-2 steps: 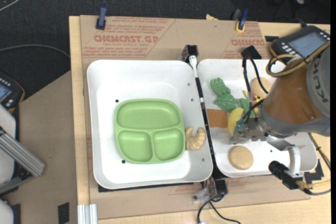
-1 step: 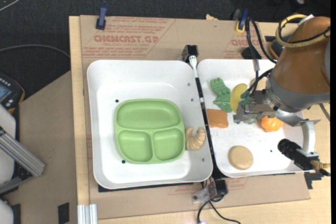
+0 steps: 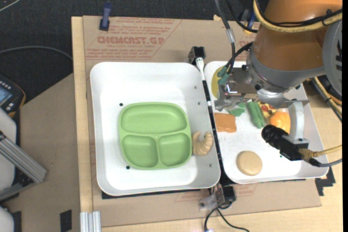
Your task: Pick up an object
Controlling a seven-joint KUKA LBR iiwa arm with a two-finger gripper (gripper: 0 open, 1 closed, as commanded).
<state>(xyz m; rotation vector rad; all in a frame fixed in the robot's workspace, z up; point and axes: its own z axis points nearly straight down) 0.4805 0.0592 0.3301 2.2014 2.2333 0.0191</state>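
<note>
You are at the reach-down step of a pick: the grey arm with its orange band (image 3: 302, 5) hangs low over the right-hand shallow white bin (image 3: 272, 171), and by the look of it no object has been lifted yet. The two-finger gripper (image 3: 235, 96) sits under the wrist at the far left part of that bin, just above a cluster of small toy foods; whether it is apart or closed cannot be told from here, since the wrist hides most of it. Nearest it lie the flat orange-brown slab (image 3: 225, 123), a dark green pod-shaped piece (image 3: 255, 114) and an orange round fruit (image 3: 280, 119), all close together. A tan round biscuit-like disc (image 3: 249, 162) lies apart, nearer the front. The left-hand white bin (image 3: 109, 84) holds a light green three-compartment plastic tray (image 3: 154, 134) with a small beige twisted pastry piece (image 3: 203, 143) just beside it. Your next move calls for settling on one item in the crowded cluster and closing squarely on it.
</note>
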